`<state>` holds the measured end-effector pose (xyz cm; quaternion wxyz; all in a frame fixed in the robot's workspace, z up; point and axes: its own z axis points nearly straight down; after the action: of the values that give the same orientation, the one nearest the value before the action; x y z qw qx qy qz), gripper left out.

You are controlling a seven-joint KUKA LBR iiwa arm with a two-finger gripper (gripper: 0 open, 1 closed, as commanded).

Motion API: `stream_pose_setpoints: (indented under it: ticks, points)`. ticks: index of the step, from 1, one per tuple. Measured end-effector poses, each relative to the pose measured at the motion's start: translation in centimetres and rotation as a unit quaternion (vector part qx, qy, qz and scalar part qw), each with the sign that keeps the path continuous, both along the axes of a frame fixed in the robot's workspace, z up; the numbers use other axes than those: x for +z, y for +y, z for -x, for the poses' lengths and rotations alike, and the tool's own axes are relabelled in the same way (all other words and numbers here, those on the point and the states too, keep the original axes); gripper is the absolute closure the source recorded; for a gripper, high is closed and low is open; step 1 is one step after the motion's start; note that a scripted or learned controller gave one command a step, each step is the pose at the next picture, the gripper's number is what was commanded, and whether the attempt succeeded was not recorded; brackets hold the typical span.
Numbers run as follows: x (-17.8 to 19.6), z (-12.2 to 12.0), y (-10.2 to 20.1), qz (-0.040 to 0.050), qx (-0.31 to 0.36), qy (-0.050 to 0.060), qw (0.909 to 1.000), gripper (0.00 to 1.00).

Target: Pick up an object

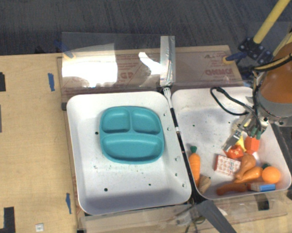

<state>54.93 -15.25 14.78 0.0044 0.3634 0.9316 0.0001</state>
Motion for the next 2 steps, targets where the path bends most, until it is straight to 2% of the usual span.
stream_pose_setpoints:
  ticks: [1, 2]
  points:
    - [-5.9, 0.7, -3.5, -0.0018, -0.091, 0.0, 0.9958, 0.0]
    - [-4.6, 0.3, -3.5, 0.0004, -0.089, -0.006, 0.996, 1.0]
